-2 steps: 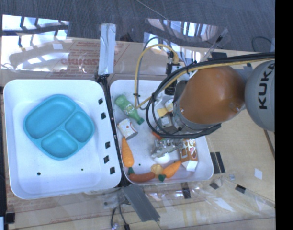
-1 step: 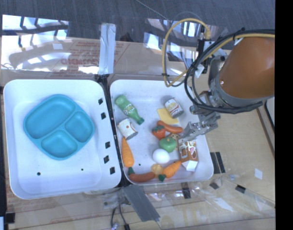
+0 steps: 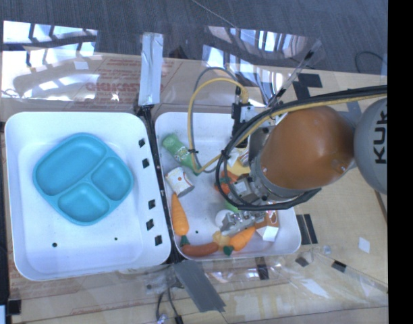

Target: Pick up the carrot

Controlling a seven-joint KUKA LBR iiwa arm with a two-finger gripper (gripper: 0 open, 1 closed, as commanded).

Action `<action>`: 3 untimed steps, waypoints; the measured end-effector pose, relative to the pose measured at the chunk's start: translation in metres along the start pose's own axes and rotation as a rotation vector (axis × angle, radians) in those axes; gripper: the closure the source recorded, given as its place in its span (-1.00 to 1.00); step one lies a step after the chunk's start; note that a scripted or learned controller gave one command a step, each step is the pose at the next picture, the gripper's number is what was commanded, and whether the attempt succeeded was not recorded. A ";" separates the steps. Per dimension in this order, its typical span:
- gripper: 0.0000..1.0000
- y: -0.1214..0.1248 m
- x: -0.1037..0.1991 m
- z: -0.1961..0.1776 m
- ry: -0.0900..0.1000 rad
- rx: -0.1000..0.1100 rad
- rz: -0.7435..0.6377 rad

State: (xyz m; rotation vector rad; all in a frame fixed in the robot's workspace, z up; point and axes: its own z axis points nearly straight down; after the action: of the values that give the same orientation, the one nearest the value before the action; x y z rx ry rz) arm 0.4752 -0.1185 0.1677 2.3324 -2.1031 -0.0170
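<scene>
1. While the arm (image 3: 308,150) hangs over the right bin (image 3: 206,123), nothing is lifted; grasp not yet done.
2. Two bins; left bin (image 3: 31,248) holds one blue divided plate (image 3: 83,178).
3. Gripper (image 3: 241,211), lower centre-right: cannot tell its state.
4. Two carrots: one carrot (image 3: 179,214) by the bin's left wall, a second carrot (image 3: 240,237) just below the gripper.

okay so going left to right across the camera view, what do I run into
Blue divided plate in the left bin → carrot by the right bin's left wall → orange band of the arm.
</scene>
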 end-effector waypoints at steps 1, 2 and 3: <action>1.00 -0.001 -0.008 0.043 0.003 -0.001 -0.146; 1.00 0.004 0.060 -0.133 0.012 0.010 -0.279; 1.00 -0.043 0.086 -0.124 0.004 0.004 -0.262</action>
State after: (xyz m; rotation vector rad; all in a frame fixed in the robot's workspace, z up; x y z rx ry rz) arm 0.5277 -0.2001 0.2910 2.5888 -1.7811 -0.0083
